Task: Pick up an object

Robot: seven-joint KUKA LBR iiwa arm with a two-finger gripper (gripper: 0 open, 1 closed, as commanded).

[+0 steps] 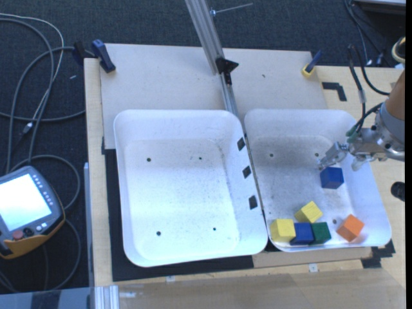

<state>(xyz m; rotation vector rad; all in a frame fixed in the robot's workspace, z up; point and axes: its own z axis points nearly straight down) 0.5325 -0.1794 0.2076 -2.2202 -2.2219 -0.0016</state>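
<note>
**Grey arm, metal gripper**

The arm (398,111) is grey — rounded and smooth-cased. Dark cables (358,85) loop along it, with a green bit near the wrist. The gripper (343,157) is pale silvery metal — small and angular, with thin fingers.

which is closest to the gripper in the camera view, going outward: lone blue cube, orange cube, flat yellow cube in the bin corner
From the gripper:
1. Lone blue cube, just below it.
2. Orange cube, by the right bin's lower right rim.
3. Flat yellow cube, lower left corner of that bin.
</note>
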